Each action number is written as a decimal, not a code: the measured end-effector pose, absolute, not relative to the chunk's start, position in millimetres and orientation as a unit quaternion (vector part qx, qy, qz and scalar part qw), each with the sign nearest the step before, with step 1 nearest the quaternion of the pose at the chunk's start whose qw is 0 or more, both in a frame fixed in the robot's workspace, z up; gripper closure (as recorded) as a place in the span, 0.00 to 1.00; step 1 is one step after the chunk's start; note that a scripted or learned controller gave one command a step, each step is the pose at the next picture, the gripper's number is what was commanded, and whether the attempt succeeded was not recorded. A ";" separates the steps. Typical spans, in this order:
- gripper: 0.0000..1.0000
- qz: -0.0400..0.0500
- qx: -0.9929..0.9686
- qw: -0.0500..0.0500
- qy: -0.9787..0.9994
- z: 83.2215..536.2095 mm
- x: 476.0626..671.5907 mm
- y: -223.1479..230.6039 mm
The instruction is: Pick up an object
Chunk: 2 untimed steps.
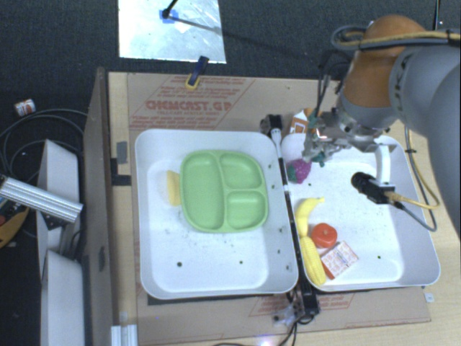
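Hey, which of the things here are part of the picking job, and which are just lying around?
Part of the job: gripper; purple fruit, banana, red round fruit and red-and-white packet in the right bin; green divided plate in the left bin.

Just lying about: cardboard sheet, shiny foil sheet, black cables, metal bar.

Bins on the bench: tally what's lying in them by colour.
Green: 1, plate
Yellow: 3, banana, long piece, slice beside plate
Red: 1, ball
Purple: 1, cluster
White: 1, lump
Red-and-white: 1, packet
Orange-and-white: 1, carton
Total: 9
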<state>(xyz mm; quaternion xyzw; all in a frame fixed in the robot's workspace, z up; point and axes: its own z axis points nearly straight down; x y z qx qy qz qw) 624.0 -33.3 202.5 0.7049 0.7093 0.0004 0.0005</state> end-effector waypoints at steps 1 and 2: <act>1.00 0.001 0.707 0.001 0.707 240.4 594.7 -35.1; 1.00 0.001 0.705 0.001 0.710 222.8 614.2 -5.2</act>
